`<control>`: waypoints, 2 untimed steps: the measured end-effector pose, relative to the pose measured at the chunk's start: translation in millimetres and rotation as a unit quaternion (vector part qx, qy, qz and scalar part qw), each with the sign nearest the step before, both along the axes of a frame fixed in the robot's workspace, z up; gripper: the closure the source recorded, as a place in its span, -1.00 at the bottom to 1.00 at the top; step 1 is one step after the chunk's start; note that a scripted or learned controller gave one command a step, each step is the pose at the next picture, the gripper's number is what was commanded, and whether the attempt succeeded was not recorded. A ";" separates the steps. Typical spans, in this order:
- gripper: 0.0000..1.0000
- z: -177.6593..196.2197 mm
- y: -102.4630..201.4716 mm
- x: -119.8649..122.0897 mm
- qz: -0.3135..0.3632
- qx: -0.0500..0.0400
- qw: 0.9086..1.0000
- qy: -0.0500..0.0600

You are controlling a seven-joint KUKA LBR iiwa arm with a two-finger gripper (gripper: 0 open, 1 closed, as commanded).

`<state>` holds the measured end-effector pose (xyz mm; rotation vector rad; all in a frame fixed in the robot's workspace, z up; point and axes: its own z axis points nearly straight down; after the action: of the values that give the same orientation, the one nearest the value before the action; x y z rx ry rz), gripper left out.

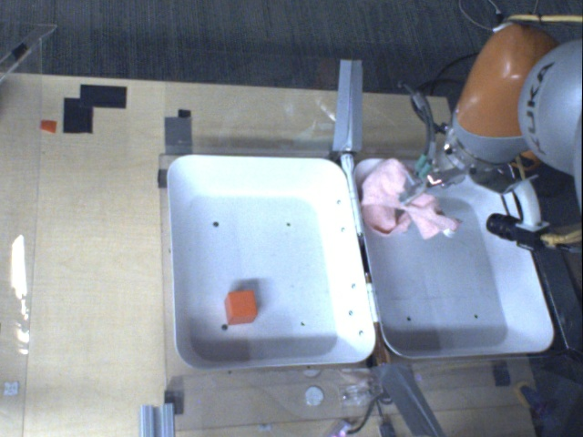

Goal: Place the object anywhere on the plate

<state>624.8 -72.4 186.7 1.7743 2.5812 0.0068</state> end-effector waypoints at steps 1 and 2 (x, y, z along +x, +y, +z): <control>1.00 40.1 1.7 2.8 0.004 0.000 1.000 -0.001; 1.00 49.1 48.1 -0.4 0.204 -0.001 0.979 -0.001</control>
<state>624.4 -24.3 235.7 1.2102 2.8875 0.0071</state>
